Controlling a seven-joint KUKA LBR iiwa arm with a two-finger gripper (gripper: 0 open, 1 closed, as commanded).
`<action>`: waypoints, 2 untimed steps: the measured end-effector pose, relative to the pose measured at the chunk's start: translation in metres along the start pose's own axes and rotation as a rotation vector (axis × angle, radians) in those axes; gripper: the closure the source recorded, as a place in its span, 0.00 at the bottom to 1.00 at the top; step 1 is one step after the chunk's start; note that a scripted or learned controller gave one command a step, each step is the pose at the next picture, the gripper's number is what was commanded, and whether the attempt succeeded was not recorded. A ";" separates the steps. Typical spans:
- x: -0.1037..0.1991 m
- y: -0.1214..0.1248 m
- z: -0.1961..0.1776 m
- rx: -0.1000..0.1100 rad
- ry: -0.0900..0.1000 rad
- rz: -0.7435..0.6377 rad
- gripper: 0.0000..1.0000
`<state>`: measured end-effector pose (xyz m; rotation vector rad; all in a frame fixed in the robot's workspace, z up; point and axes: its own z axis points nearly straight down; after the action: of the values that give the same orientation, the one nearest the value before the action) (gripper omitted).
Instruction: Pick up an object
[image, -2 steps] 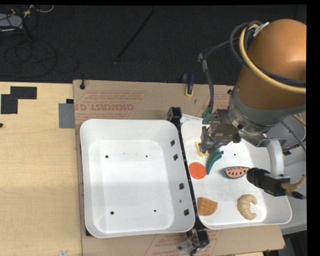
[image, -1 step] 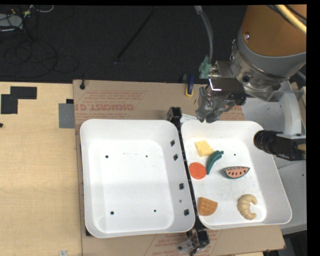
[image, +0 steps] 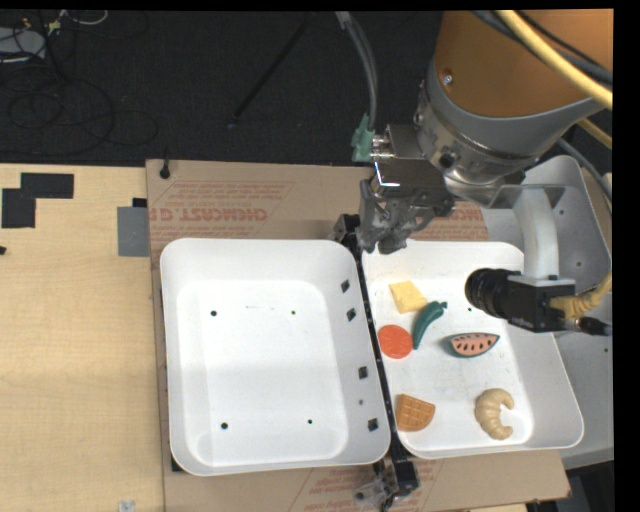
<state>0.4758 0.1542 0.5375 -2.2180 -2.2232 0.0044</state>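
My tool (image: 385, 238) sits over the back-left corner of the right bin (image: 560, 425), near the divider between the two bins. Fingers are dark and bunched against the bin edge from this angle; can't tell if they're open or closed, and I see nothing between them

Candidate objects, all in the right bin, all lying on its floor:
- yellow block (image: 407, 296), closest to my tool, just in front of it
- green pepper-shaped piece (image: 429, 321), just right of the yellow block, tilted
- red-orange disc (image: 395, 342), near the divider, touching or nearly touching the green piece's lower end
- watermelon slice (image: 473, 344), mid-bin, right of the green piece
- waffle piece (image: 415, 412), front-left area
- croissant (image: 495, 412), front-right area, apart from the waffle

Left bin (image: 185, 350) is beside it, sharing the clipped divider edge

A black cylindrical unit (image: 505, 297) on a white bracket overhangs the right bin's right side, above the watermelon slice

Both bins rest on cardboard (image: 250, 205) on the bench (image: 70, 340)
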 end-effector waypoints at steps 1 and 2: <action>0.046 0.000 0.000 0.000 0.000 -0.001 1.00; 0.078 0.006 0.000 0.000 -0.001 0.001 1.00</action>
<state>0.4816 0.2325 0.5371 -2.2191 -2.2230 0.0047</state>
